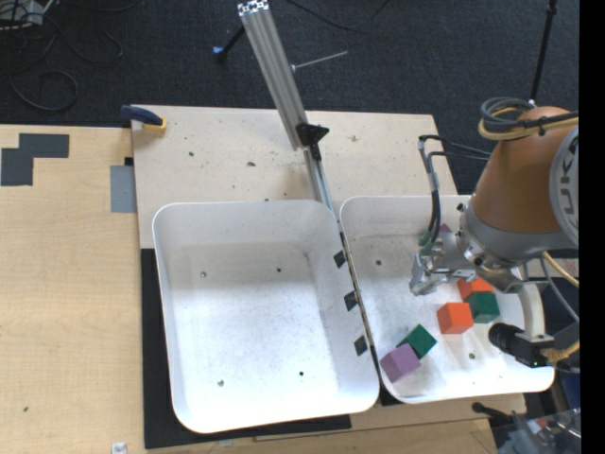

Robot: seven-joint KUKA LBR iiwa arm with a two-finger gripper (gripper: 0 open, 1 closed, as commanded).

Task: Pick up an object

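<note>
White right bin [383, 218], purple block [399, 361] skewed beside green block [421, 340].

Lighting is looking pretty even and soft here, nothing harsh going on. The two white bins are coming out brightest: the left bin [250, 320] is nearly blowing out along its rim, and grainy speckle is showing on its floor. The arm [525, 192] is casting a soft shadow into the right bin [392, 230]. The dark carpet [397, 45] up top is staying dim and murky. The whole frame is looking a bit soft and noisy, with small blocks rendering fuzzy at the edges.
</note>
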